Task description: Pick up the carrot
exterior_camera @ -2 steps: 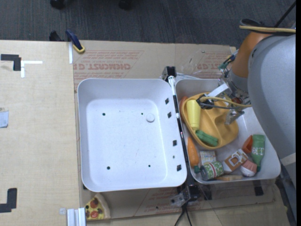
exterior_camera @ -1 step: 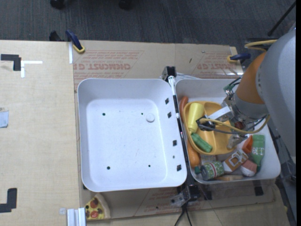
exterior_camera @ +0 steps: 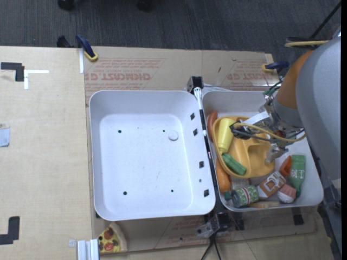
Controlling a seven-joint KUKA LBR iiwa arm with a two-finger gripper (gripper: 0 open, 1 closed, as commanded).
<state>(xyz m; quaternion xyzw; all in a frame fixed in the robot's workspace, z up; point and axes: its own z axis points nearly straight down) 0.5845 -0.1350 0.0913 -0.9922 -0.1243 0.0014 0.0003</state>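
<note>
You are looking down on two white bins side by side; take the right bin [exterior_camera: 209,99] as your landmark, since everything that matters sits in it. The carrot [exterior_camera: 219,169] lies along that bin's left wall, a long orange strip running from near the far left corner toward the near one, partly covered by the yellow bowl [exterior_camera: 255,153] that fills the bin's middle. Inside the bowl's left part you see a yellow toy [exterior_camera: 224,135] standing over a green pickle-like piece [exterior_camera: 234,163]. Along the bin's near edge lie a small can with a green and red label [exterior_camera: 244,195], an orange and white packet [exterior_camera: 271,184], a green carton [exterior_camera: 297,167] and a red and white piece [exterior_camera: 287,194]. The arm [exterior_camera: 320,91] comes in over the bin's right side, and its gripper [exterior_camera: 271,140] hangs above the bowl's right part, among cables and dark fittings, apart from the carrot. You cannot tell from this view how far the gripper is spread or whether anything is caught in it. The left bin [exterior_camera: 97,145] touches the right bin's left wall, and a pizza-slice toy [exterior_camera: 110,239] lies on the bench [exterior_camera: 38,161] well to the left, beyond the left bin's near corner.
</note>
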